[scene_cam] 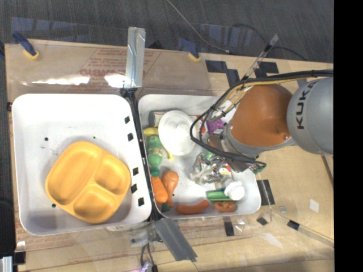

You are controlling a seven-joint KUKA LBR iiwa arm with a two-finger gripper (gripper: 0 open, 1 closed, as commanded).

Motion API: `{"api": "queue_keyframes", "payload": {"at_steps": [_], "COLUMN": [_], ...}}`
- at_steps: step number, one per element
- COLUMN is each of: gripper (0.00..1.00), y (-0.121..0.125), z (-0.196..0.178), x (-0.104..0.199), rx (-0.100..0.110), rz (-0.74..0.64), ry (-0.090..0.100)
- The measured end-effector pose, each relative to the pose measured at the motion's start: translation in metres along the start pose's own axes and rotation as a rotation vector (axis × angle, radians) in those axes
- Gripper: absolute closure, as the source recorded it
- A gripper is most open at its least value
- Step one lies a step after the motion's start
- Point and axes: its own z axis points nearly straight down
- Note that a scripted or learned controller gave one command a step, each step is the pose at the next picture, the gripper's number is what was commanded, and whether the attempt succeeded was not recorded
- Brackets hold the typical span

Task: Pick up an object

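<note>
Gripper (212,166) low over the middle of the right bin (249,203), seen from my remote station as the grey arm (306,120) reaches in from the right; whether it is open or closed I cannot tell, since the orange band and a tangle of cables mask the wrist, and nothing is visibly held.

Any of the toys below could serve as the object. Nearest to the tool are a green cylinder with a white cap (224,194) and, just left, an orange carrot-like piece (170,180). A brown sausage shape (193,208) and a small brown lump (226,206) lie along the near wall.

My worry: the pieces are packed close, so a descent here may land between them, pinch two at once, or nudge one aside and come up with nothing. The loose cables could also snag.

Further out, a white bowl (176,132) sits at the bin's far left, with yellow and green items (153,149) against the divider. The left bin (34,112) carries a yellow sectioned plate (88,180), well apart from the action.
</note>
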Motion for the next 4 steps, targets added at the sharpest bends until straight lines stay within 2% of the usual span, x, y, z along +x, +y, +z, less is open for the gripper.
{"api": "queue_keyframes", "payload": {"at_steps": [1, 2, 3, 4], "gripper": [1.00, 1.00, 1.00, 1.00], "y": [0.023, 0.042, 0.017, -0.032], "z": [0.003, -0.037, -0.106, -0.095], "x": [-0.056, 0.003, -0.069, -0.102], "rx": [0.000, 0.002, 0.005, 0.001], "rz": [0.112, 0.236, 0.072, 0.060], "ry": [0.001, 0.002, -0.002, 0.002]}}
